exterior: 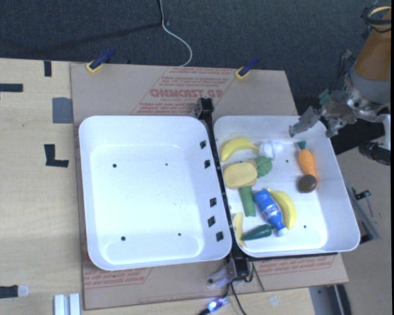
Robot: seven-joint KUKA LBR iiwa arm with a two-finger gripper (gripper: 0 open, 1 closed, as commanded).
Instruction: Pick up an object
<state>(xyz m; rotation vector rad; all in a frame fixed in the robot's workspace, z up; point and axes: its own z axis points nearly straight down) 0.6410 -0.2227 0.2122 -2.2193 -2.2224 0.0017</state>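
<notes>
- The bench (pixel 26 176) was a pale wood surface carrying black tape marks at the left; a dark carpeted floor lay beyond its far edge.
- A brown cardboard sheet (pixel 177 90) with red printing lay under both bins, held by two yellow-and-blue clamps (pixel 100 60) at its far edge.
- A thin white cable (pixel 174 35) ran from the top of the view down to the cardboard.
- The left bin (pixel 92 176) showed only its white floor with a few small dark dots.
- A row of black clips (pixel 213 202) ran along the seam where the two bins met.
- The right bin (pixel 338 202) held all the objects, grouped in its left and middle parts.
- A yellow banana (pixel 236 147) lay near the far left of that bin, curved, its long axis roughly left to right.
- A yellow sponge-like block (pixel 240 174) lay just beside and below the banana, touching a green leafy piece (pixel 263 166) to its right.
- A white item (pixel 267 150) sat just above the green piece.
- A green stick (pixel 247 201) pointed near to far, beside a blue bottle (pixel 270 210) tilted diagonally, with a second banana (pixel 287 207) against the bottle's right side.
- A dark green item (pixel 257 231) lay near the front wall.
- An orange carrot (pixel 306 161) pointed near to far, green tip away, with a brown round object (pixel 306 184) at its near end.
- The gripper (pixel 308 125) hung over the far right corner of the right bin, above and apart from the carrot; whether its claw was wide or narrow cannot be told.
</notes>
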